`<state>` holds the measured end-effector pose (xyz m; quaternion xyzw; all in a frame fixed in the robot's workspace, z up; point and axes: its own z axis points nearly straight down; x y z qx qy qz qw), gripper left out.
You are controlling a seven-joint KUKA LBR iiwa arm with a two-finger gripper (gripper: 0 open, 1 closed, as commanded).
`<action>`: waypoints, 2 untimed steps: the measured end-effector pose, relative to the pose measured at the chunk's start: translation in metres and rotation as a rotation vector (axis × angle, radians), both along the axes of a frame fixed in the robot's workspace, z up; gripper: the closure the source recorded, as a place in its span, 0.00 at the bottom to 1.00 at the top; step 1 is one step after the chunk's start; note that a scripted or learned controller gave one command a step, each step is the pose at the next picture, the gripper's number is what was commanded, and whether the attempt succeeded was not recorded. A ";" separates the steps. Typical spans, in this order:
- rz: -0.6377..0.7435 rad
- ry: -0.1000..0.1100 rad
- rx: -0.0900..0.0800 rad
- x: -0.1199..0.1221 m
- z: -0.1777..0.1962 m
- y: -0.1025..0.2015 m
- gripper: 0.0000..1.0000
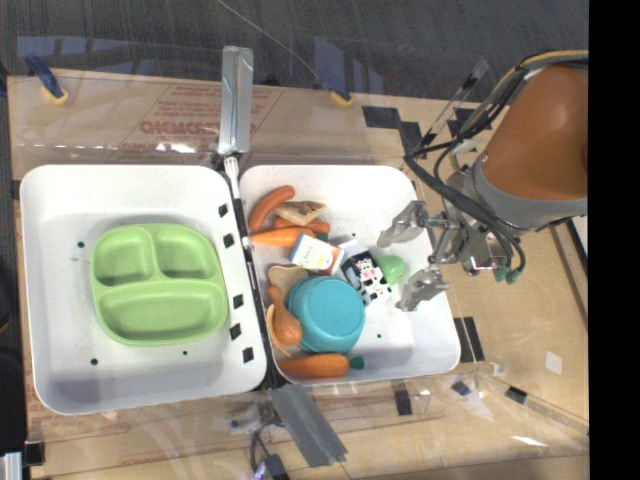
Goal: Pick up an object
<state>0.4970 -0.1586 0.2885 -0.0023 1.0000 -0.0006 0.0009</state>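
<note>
hovering over right bin (432,340) right edge, fingers (402,226) apart, clamping nothing; bare floor beneath, toys crowded left.

The right bin's (425,343) left half is crowded: carrots (275,208) by the divider, a teal bowl (327,313) toward the front edge, small boxes (340,261) mid-bin. Bare floor lies along its back edge and front right corner. The left bin (50,268) bears a green tray (158,283) centrally, margins bare.
</note>
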 end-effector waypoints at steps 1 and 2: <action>0.052 0.010 0.005 0.000 -0.123 -0.052 0.00; -0.186 -0.018 -0.012 -0.005 -0.170 0.011 0.00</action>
